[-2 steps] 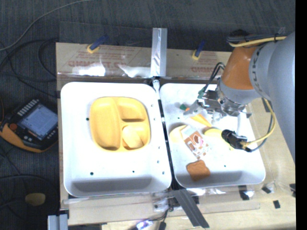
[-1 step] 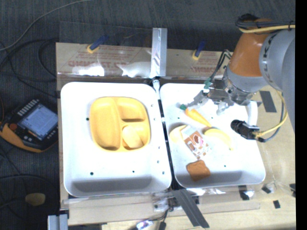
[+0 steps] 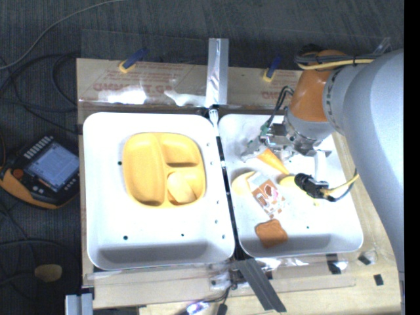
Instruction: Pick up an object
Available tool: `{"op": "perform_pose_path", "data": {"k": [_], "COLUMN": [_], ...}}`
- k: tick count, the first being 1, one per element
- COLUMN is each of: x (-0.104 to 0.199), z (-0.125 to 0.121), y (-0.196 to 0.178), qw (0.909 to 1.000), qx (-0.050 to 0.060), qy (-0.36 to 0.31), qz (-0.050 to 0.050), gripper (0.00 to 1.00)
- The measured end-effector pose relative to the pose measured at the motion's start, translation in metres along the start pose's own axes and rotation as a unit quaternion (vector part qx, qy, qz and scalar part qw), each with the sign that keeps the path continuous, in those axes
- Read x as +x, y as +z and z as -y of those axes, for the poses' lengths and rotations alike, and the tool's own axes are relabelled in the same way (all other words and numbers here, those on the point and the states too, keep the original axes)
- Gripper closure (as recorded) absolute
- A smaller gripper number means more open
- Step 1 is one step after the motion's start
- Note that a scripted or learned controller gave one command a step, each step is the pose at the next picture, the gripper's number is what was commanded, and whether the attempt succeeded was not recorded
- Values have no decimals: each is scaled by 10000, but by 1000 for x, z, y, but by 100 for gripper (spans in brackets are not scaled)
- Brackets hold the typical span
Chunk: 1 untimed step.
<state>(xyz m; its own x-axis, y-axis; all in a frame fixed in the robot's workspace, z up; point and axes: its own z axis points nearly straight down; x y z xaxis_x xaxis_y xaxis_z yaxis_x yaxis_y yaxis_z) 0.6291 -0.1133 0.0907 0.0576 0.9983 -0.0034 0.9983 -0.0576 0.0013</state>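
The right bin [image 3: 341, 236] holds several small items. A yellow wedge [image 3: 273, 161] lies near its middle top, with a pale yellow round piece [image 3: 241, 178] to its left. Below them lies a white packet with orange print [image 3: 268, 198], and a brown block [image 3: 270, 231] sits near the front wall. My gripper [image 3: 268, 142] reaches down into the back of this bin, just above the yellow wedge and close to it. Nothing shows as held. The grey arm with its orange band [image 3: 312, 97] covers the bin's right back corner.
The left bin [image 3: 105, 238] holds a yellow divided tray [image 3: 163, 168]. A black cable with a plug [image 3: 310, 184] hangs from the wrist over the right bin. A metal strip [image 3: 217, 71] stands between the bins at the back. A handheld pendant [image 3: 46, 169] lies on the floor at left.
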Motion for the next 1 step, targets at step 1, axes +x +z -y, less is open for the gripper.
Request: {"op": "perform_pose_path", "data": {"k": [1], "x": [-11], "z": [13], "y": [2], "qw": [10000], "qx": [-43], "qy": [22], "qz": [1], "gripper": [0]}}
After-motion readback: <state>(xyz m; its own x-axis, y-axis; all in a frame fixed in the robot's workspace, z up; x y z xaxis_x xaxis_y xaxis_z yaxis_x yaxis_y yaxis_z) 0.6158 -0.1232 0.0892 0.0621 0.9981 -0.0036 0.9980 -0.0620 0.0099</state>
